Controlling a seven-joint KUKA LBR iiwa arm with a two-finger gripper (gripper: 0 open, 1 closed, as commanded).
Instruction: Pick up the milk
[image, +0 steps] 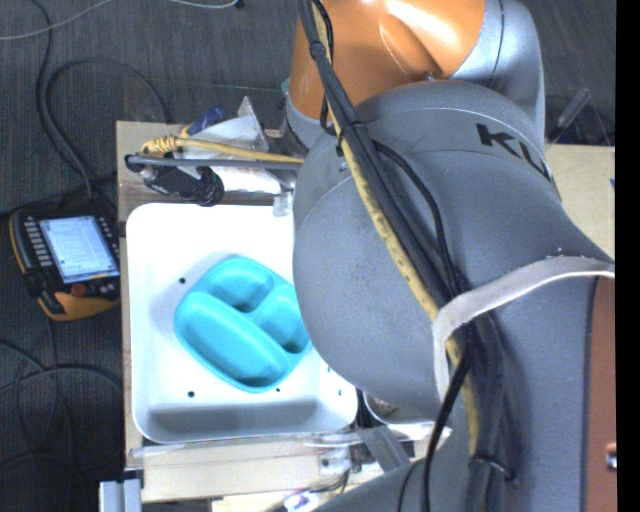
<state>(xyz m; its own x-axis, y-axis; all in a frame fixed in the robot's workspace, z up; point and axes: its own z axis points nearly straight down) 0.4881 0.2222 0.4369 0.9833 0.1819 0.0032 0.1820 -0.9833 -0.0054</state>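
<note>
The grey arm (440, 250) with its orange band (330, 60) covers the right and middle of the camera view. Its wrist end with my gripper (225, 128) sits at the upper left, over the top rim of the left white bin (145, 300). The gripper is a cluttered, partly hidden shape there. A turquoise two-lobed dish (240, 322) lies in the middle of this bin, well below the gripper. The arm hides the right bin and the right part of the left one.
A handheld control pendant (70, 255) with cables lies on the dark floor left of the bench. The bench's metal frame (260, 460) runs along the bin's lower edge.
</note>
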